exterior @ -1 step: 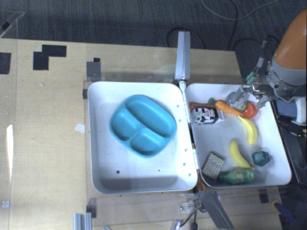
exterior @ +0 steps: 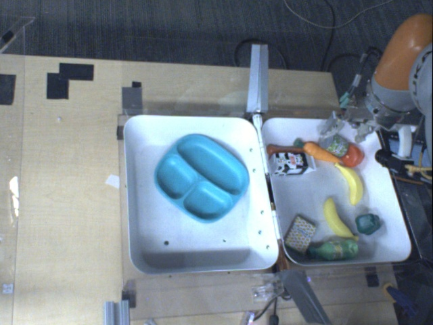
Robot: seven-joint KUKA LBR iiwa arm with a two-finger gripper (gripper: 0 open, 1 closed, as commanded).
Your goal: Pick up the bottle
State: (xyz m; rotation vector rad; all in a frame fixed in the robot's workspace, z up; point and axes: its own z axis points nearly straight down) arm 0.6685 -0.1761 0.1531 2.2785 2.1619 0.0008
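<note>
One fixed camera, mounted above my bench (exterior: 61,181), looking down at a slant. Far enough back to frame both white bins: left bin (exterior: 142,202), right bin (exterior: 389,215), plus dark floor beyond the far edge. My arm (exterior: 406,59) enters from frame right.

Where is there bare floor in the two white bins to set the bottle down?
In the left white bin, bare floor runs along the near edge and left wall around the blue divided plate. In the right white bin, one patch lies between the black-and-white carton and the two yellow bananas. Its near and far edges are crowded.
</note>
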